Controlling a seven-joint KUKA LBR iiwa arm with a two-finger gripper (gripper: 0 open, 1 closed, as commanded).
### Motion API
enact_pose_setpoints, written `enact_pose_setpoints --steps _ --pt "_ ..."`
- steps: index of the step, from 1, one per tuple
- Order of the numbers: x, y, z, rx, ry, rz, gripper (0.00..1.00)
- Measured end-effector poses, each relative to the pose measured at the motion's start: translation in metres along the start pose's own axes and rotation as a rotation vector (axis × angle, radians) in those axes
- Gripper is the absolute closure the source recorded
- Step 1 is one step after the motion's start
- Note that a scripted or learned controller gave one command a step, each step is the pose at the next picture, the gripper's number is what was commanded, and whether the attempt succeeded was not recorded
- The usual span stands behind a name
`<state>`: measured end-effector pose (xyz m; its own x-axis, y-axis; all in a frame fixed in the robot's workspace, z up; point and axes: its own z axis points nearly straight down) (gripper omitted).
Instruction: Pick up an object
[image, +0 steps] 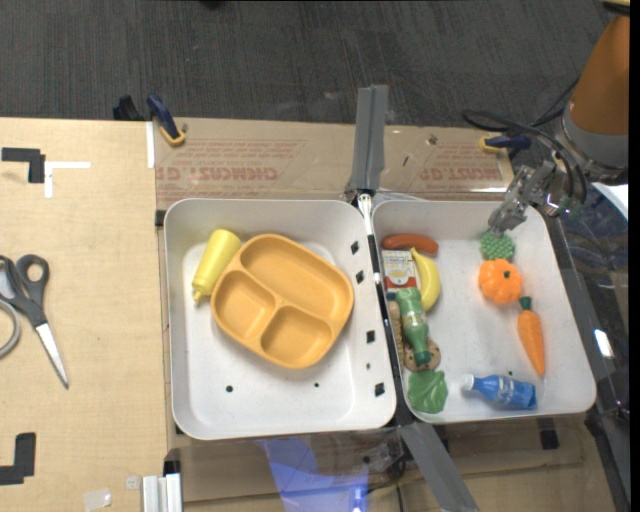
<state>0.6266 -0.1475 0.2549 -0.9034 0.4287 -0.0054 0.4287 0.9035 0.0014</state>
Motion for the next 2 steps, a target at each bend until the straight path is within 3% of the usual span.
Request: enact_pose_setpoints --steps 1,2 --pt "0.029 -0.015 0.144 0.001 0.004 0.031 1.00" --pt "0.025 0.060 0.062 -0.001 0.000 -0.008 1.00"
